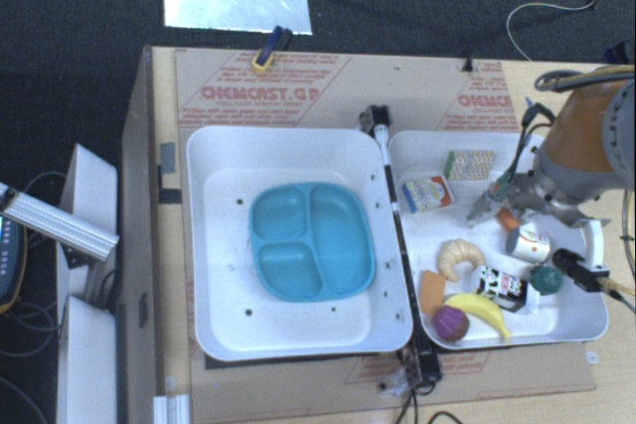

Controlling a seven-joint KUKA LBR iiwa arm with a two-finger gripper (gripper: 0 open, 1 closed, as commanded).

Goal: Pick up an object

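So far nothing looks lifted. On the table (298,79) the left bin (214,213) carries a blue divided tray (311,240), while the arm (586,139) reaches low into the right bin (576,318). Its pincer (509,204) sits among the clutter — whether it is open or gripping anything cannot be told. Banana (479,310), croissant (461,256) and purple ball (449,322) lie loose — the pick remains to be done.

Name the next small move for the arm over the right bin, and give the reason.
Probably lower the gripper slightly toward the orange piece just beside it: it hangs over the right bin, and nothing shows between its fingers.
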